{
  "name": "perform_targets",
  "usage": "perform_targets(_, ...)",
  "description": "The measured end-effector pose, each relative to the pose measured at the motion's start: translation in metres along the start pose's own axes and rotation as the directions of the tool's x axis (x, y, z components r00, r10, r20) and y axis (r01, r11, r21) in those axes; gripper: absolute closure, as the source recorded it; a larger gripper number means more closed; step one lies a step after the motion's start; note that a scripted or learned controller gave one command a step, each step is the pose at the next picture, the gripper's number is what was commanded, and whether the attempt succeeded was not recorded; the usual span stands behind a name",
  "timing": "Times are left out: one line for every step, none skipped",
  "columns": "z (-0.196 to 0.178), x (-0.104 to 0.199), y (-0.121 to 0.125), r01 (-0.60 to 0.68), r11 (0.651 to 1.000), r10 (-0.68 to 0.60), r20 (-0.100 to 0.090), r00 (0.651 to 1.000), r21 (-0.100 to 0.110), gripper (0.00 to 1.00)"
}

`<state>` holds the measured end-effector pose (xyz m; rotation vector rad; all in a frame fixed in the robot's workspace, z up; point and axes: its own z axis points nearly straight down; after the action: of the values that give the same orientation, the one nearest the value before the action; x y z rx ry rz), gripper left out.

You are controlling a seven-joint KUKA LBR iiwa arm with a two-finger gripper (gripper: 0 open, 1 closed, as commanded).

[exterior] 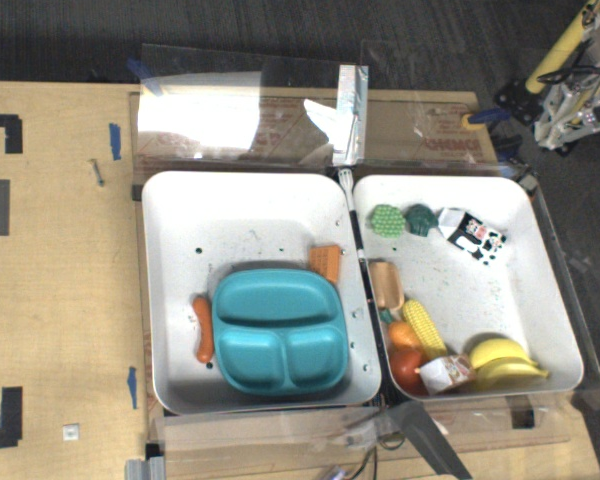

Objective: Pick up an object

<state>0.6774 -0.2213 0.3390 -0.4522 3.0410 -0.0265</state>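
Two white bins sit side by side on the desk (60,268). The left bin (180,208) carries a teal divided tray (278,330) at lower centre, its long axis running left to right. An orange sausage-like piece (204,329) lies upright in the frame just left of the tray, and an orange block (326,262) sits at its upper right corner.

In the right bin (500,278), a corn cob (424,328) slants from upper left to lower right, beside a tan roll (386,285) and a tomato (408,367). A banana (504,360) lies crosswise near the lower right rim. Two green pieces (402,220) and a black-and-white carton (474,236) sit near the top. The middle of the right bin and the upper left bin are open floor.
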Motion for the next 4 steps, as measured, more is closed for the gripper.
perform_targets(-0.013,-0.003,-0.001,-0.002,1.0,0.002,0.013,1.0,0.005,1.0)
perform_targets(0.048,0.041,0.012,0.208,0.977,-0.21,-0.054,0.976,-0.04,1.0)
perform_targets(0.033,0.015,0.005,0.419,0.907,-0.421,-0.037,0.906,-0.043,1.0)
perform_targets(0.144,0.001,0.067,0.526,0.848,-0.529,-0.038,0.848,-0.066,1.0)
